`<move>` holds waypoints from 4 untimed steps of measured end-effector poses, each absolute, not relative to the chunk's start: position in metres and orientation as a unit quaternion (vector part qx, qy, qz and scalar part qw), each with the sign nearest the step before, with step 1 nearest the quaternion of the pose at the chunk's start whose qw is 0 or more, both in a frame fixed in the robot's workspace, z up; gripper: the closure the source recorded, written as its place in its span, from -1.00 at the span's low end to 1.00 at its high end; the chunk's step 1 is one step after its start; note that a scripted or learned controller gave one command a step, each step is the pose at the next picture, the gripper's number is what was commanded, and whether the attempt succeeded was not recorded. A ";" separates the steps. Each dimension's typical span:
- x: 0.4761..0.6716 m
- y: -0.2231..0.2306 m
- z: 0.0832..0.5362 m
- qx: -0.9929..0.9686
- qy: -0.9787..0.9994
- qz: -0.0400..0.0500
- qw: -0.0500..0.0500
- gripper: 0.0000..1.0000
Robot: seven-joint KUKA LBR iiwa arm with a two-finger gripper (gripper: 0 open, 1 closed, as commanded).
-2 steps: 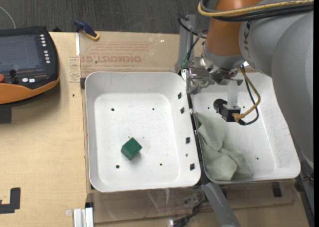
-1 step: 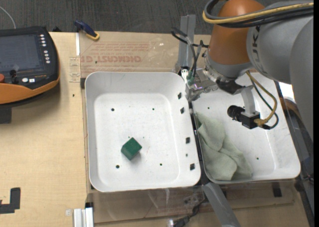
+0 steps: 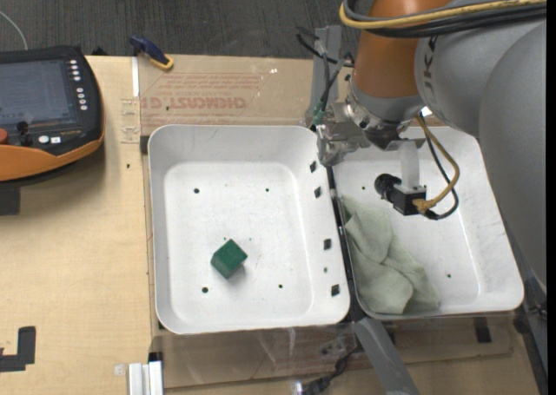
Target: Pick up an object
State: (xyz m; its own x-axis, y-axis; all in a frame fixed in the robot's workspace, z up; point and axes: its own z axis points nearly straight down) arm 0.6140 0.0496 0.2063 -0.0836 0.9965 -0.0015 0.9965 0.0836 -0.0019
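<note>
Gripper (image 3: 334,150) is seen above the bin rims (image 3: 331,211), upper centre; its open or closed state cannot be told. A rim could be struck on descent, and the green block (image 3: 229,259) at lower left missed.

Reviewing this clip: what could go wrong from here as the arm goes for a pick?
1. The gripper sits by the rim between the two white bins, so a descent may strike it.
2. The crumpled pale green cloth lies against that rim; fingers might snag it or close on a loose fold.
3. The small green cube lies far away in the left bin.
</note>
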 end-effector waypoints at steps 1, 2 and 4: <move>0.583 0.044 0.215 -0.777 -0.629 0.002 0.001 1.00; 0.583 0.044 0.215 -0.777 -0.629 0.002 0.001 -1.00; 0.558 0.032 0.190 -0.838 -0.546 0.003 0.001 -1.00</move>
